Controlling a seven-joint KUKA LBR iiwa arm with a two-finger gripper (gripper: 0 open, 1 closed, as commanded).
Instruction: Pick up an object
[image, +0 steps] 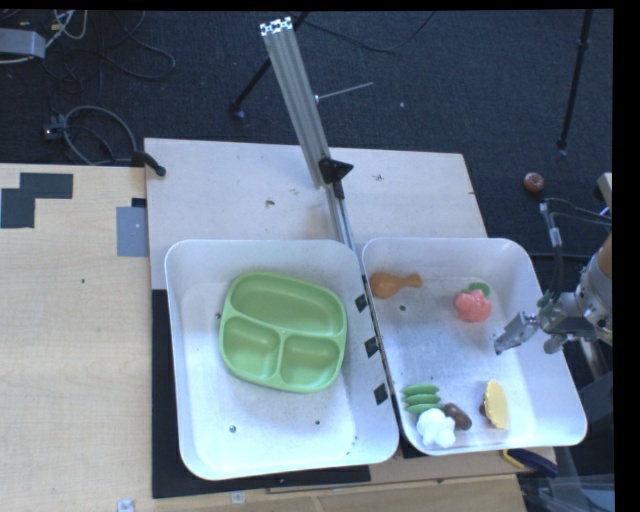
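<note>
At the right edge of the frame, we see the end effector (533, 333) over the right bin's (440, 300) rim, fingers spread wide, holding nothing, right of the strawberry (473, 303).

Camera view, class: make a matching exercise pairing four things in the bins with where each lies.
Things:
1. green plate
2. drumstick
3. strawberry
4. white puff

Places:
A. right bin, near edge
B. left bin, middle
C. right bin, far left corner
D. right bin, far side, right of the drumstick

Pairs: 1-B, 2-C, 3-D, 4-A
</note>
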